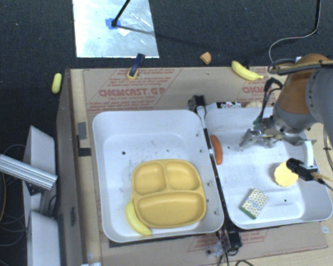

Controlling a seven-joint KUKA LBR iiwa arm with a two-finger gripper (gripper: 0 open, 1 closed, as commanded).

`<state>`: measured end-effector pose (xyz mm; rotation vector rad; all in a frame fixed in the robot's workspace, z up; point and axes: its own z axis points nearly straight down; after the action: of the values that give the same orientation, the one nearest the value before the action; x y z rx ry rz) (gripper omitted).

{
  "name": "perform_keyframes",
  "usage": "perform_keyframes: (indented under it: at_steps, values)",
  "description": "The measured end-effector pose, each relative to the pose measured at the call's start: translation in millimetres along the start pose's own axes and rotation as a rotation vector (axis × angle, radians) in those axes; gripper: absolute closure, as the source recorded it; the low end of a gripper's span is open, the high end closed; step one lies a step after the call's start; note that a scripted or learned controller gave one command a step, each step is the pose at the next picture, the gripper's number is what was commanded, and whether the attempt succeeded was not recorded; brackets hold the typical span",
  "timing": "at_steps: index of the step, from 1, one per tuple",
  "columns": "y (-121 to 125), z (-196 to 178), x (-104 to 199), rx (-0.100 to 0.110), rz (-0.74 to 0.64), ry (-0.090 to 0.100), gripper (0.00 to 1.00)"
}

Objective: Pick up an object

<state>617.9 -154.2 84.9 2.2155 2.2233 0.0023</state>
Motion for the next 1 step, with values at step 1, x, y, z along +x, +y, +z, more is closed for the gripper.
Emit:
perform_keyframes:
  at_steps: [1]
  values:
    - [49.7, -71.8, -53.4, -0.003, -0.001, -0.002, 0.0]
